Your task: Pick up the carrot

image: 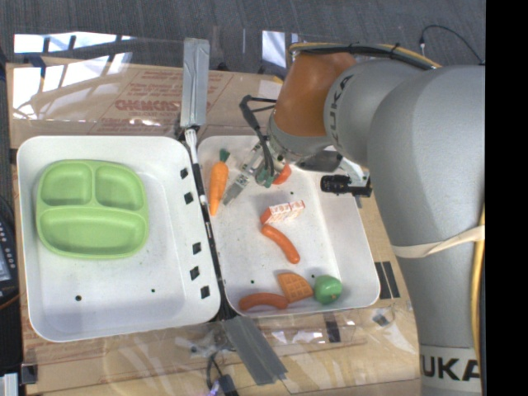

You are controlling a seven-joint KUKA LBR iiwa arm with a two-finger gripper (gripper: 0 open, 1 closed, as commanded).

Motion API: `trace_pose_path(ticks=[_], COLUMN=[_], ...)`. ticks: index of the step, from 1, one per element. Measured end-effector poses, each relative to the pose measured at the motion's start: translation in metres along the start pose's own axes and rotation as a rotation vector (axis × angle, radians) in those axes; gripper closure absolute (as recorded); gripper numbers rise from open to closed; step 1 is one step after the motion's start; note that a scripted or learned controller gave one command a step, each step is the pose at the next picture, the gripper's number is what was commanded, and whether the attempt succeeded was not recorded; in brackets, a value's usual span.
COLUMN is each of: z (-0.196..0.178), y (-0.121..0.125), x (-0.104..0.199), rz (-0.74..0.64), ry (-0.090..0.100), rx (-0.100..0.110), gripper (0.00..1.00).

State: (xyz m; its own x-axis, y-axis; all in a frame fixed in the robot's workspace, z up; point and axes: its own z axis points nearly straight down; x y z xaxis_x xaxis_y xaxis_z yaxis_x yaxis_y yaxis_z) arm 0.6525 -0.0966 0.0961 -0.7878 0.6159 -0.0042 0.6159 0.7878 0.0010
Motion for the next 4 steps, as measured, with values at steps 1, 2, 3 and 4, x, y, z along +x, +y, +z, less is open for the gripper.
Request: trace_pose_path(ticks=[1,2,3,4], z=[0.004,-0.098,-0.096,-0.002], y=[-0.005,0.043,0.025,-0.02], x=[0.01,0.027,0.056,0.026], rz=[0.594,0.175,-0.185,-0.206], ry=[0.004,0.0,0.005,0.006], rx=[0.006,-0.001,0.002,0.003], gripper=[0.0,0.0,0.0,0.0])
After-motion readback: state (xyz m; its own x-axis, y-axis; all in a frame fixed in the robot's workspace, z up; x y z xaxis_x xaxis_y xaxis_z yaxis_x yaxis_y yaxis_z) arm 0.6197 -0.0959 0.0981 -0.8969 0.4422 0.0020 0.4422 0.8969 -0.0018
